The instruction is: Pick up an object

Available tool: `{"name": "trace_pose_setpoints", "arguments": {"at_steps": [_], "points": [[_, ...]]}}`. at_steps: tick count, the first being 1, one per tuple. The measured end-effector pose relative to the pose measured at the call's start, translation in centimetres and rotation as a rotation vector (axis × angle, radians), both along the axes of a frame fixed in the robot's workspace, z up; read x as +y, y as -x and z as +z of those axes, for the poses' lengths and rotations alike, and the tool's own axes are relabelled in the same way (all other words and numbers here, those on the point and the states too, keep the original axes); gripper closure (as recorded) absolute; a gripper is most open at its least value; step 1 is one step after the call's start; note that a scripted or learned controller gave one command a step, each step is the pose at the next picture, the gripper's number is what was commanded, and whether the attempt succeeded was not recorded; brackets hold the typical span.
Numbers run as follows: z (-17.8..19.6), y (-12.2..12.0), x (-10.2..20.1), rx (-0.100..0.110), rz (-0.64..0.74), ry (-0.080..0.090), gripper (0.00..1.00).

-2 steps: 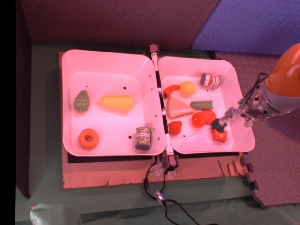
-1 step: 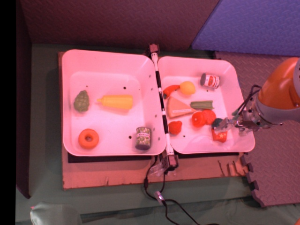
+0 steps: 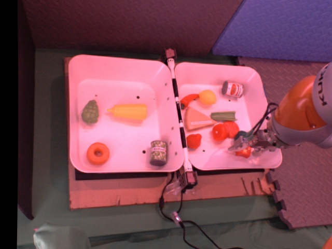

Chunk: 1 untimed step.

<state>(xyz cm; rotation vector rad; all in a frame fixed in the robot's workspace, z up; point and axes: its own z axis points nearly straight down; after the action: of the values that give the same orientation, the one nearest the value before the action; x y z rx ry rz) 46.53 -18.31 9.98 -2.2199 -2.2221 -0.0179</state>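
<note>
Black cable [image 3: 179, 219] trailing off the bench front, blue mat [image 3: 282, 19] at back right, brown foam tiles [image 3: 295, 204].

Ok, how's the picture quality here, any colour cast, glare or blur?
Camera view: a strong pink-red cast tints both white bins; no harsh glare; soft shadows under the items; the gripper and the small red thing by it look smeared; the donut and mustard bottle read sharply.

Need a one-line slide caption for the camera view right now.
KUKA arm's gripper low over the right bin's near corner at a small red item; yellow bottle and donut lie in the left bin.
</note>
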Motion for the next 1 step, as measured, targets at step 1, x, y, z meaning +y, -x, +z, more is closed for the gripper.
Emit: {"name": "trace_pose_setpoints", "arguments": {"at_steps": [1], "points": [[-0.22,-0.37,0.13,0.001,-0.002,0.001,0.0]]}}
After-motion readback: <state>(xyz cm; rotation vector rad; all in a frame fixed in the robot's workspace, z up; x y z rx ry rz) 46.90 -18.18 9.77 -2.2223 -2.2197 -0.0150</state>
